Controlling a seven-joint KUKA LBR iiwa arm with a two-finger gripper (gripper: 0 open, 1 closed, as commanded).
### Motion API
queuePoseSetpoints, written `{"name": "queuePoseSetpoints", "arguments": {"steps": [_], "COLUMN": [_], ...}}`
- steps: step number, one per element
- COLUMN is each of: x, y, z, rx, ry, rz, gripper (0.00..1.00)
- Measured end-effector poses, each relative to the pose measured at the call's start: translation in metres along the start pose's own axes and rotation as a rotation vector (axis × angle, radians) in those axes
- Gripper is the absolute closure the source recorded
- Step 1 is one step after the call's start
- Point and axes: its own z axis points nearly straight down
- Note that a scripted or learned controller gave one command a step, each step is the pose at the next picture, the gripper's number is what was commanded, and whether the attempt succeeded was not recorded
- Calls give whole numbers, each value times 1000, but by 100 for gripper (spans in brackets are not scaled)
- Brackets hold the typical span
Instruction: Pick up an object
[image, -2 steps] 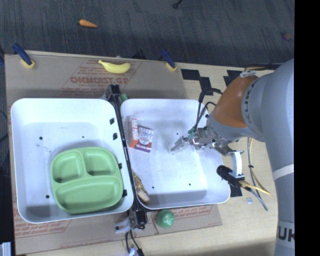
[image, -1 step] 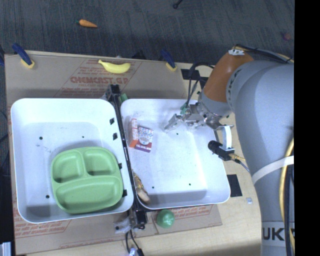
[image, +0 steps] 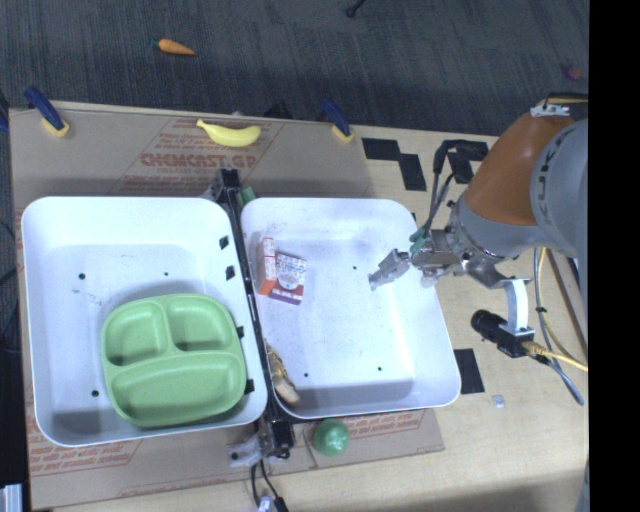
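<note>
— Two white bins side by side, yes? What's in the left bin (image: 60, 230)?

— One green tray (image: 175, 357) with three compartments, lying toward the near side.

— And the right bin (image: 400, 360)?

— One small red and white packet (image: 282, 275), near the left wall at the far half. One small tan thing (image: 280, 380) is at the near left corner, by the divider; too small to name.

— Where is the gripper (image: 385, 271)?

— Over the right half of the right bin, reaching in from the right, well apart from the packet. Whether its jaws are wide or narrow, I cannot tell; nothing shows between them.

— Anything outside the bins?

— One yellow banana (image: 230, 132) on the cardboard behind them, one green ball (image: 331, 436) just in front of the right bin, two blue clamps (image: 47, 111) at the cardboard's far edge, and one small orange thing (image: 176, 46) on the floor beyond.
</note>
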Motion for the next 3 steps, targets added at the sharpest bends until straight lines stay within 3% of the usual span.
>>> {"name": "queuePoseSetpoints", "arguments": {"steps": [1, 2, 3], "x": [1, 1, 47], "y": [-34, 47, -41], "z": [-3, -3, -44], "rx": [3, 1, 2], "ry": [1, 1, 1], "rz": [0, 0, 0], "gripper": [0, 0, 0]}}
